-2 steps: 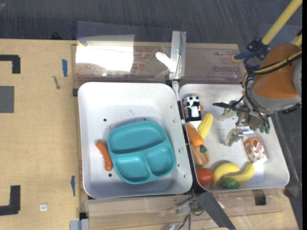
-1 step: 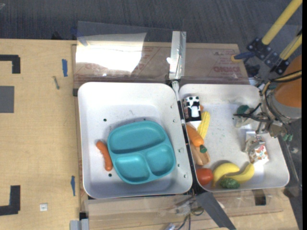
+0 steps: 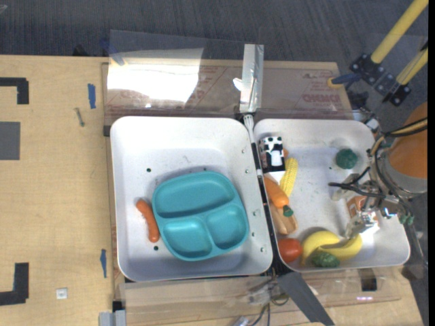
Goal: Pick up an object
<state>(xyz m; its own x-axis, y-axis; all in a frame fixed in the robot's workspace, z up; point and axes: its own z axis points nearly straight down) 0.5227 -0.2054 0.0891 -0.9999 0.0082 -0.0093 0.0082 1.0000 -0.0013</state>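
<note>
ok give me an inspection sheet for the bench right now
surface: two white bins, left bin and right bin, on a wooden bench.
job's things: teal plate and sausage in left bin; banana, corn, carrot, tomato, green ball, cow toy in right bin.
clutter: nothing seen.
grippers: gripper low over right bin, beside the banana.
cables: thin wires at the wrist.
surroundings: yellow poles, dark floor.

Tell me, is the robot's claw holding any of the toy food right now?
It cannot be told. The gripper is low in the right bin, just above the banana, but the view is too cluttered there to show anything between its fingers.
</note>
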